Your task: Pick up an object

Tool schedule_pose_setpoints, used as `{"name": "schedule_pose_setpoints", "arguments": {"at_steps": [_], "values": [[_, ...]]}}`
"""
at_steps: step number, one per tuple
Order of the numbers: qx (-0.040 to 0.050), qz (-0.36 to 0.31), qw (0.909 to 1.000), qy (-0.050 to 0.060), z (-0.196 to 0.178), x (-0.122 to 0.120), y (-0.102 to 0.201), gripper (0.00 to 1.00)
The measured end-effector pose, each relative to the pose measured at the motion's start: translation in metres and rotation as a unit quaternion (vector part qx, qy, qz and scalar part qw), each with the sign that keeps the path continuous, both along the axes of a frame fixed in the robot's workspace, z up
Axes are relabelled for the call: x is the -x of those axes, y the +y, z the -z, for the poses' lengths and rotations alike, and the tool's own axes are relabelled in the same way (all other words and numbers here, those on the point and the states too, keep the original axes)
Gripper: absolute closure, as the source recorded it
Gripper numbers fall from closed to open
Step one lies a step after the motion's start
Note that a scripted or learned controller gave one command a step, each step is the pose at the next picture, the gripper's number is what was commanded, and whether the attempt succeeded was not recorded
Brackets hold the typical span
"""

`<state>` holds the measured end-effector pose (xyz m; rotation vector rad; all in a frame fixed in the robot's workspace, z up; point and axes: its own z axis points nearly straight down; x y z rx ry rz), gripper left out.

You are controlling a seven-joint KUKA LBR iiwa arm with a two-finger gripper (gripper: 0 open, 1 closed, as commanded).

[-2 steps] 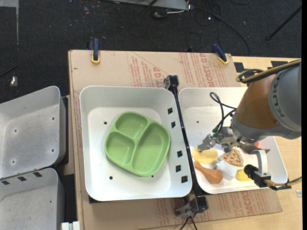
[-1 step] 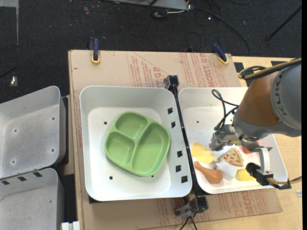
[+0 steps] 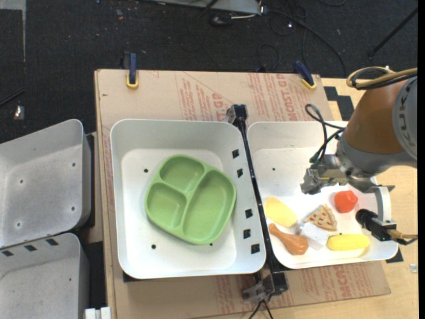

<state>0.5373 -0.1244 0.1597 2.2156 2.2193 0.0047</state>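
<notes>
The jaws [image 3: 315,182] are hanging over the right white bin [image 3: 285,138]; I cannot tell how they are set. Nothing is looking lifted yet: the round red plastic tomato [image 3: 345,201] is lying just beside them, lower right of frame, with the grasp remaining.

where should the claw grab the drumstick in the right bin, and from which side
Grip the drumstick across its thin pale shank at the upper-left end, coming straight down from above. It lies flat, slanting toward the bulbous orange end at lower right. The shank sits beside the yellow piece, so set the fingers across the slant.
</notes>
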Motion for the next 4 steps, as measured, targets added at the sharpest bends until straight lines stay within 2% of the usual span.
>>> {"name": "schedule_pose_setpoints", "arguments": {"at_steps": [1,2,4], "values": [[-0.0001,0.0,1.0,0.0,-0.053,-0.002,0.0,1.0],[-0.0014,-0.003,1.0,0.002,-0.062,-0.021,0.053,1.0],[-0.0017,-0.003,1.0,0.003,-0.05,-0.037,0.158,1.0]]}}
